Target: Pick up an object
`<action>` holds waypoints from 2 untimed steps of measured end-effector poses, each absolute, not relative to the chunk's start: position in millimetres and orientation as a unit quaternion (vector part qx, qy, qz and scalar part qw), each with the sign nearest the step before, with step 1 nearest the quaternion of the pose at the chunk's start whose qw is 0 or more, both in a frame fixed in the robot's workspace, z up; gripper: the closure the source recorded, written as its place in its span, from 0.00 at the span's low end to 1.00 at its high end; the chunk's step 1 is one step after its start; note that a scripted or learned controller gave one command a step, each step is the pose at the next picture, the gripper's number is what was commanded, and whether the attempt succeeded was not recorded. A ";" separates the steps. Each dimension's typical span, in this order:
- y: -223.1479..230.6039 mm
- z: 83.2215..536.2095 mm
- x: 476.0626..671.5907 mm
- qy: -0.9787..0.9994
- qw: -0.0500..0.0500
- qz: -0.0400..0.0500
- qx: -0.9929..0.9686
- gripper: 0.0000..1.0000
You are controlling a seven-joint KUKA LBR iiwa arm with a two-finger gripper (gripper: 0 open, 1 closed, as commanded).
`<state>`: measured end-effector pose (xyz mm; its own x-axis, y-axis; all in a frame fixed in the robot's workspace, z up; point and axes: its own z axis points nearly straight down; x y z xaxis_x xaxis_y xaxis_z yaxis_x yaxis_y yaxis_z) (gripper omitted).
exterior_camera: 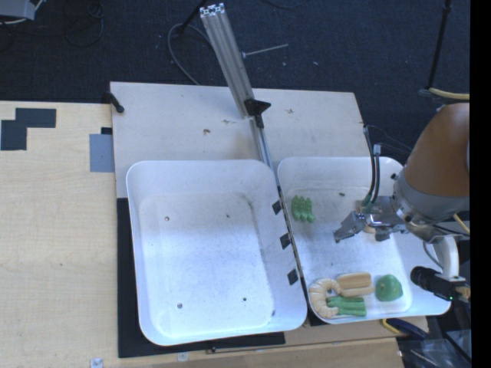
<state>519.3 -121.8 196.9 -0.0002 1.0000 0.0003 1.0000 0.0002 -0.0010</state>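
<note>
You are looking down on a pale bench with two shallow white bins side by side, the right bin [337, 176] holding every object. Your gripper [347, 231] hangs near that bin's centre, fingers spread and holding nothing, with a ridged green piece [303, 208] just beside it at nine o'clock and a tan block [354, 283], cream ring [324, 290] and green lump [389, 287] crowded at six o'clock. Descend here and you may close on bare floor; aim into the cluster and a fingertip could land on a neighbour and shove the pieces apart.
</note>
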 end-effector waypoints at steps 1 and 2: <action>-121.8 196.9 519.3 -0.707 0.000 0.000 -0.707 0.00; -121.8 196.9 519.3 -0.707 0.000 0.000 -0.707 0.00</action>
<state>519.3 -121.8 196.9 -0.0002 1.0000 0.0003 1.0000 0.0002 -0.0010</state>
